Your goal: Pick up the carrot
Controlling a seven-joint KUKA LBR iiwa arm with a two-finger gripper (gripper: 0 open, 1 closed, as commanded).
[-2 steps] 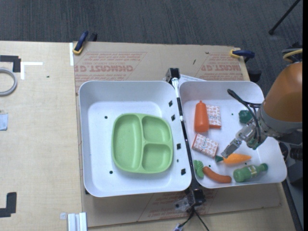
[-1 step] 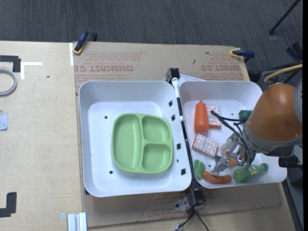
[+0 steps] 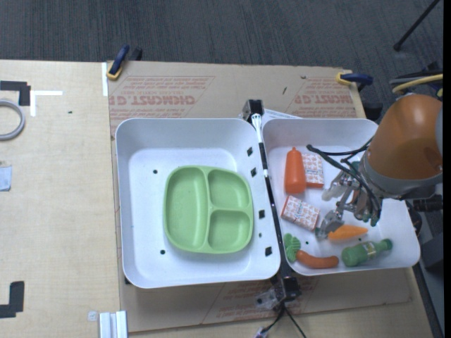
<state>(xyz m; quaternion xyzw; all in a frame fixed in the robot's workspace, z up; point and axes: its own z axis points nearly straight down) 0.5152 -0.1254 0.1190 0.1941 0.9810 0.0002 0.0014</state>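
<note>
Where the arm reaches in from the right of the frame, we see its gripper [image 3: 338, 213] low in the right bin [image 3: 394, 258], its fingers spread apart with nothing between them. The carrot [image 3: 348, 233] lies just below and right of the fingertips, at the lower middle of that bin, pointing right. Crowding it are a green bottle [image 3: 365, 252] just below, a red sausage [image 3: 317, 260] to the lower left beside a small green leafy piece [image 3: 292, 243], and a red-and-white carton [image 3: 301, 213] to the left of the gripper. Higher up we find an orange bottle [image 3: 295, 170] and a second carton [image 3: 313, 170]. The left bin [image 3: 141, 189] holds a green divided plate [image 3: 208, 209].
</note>
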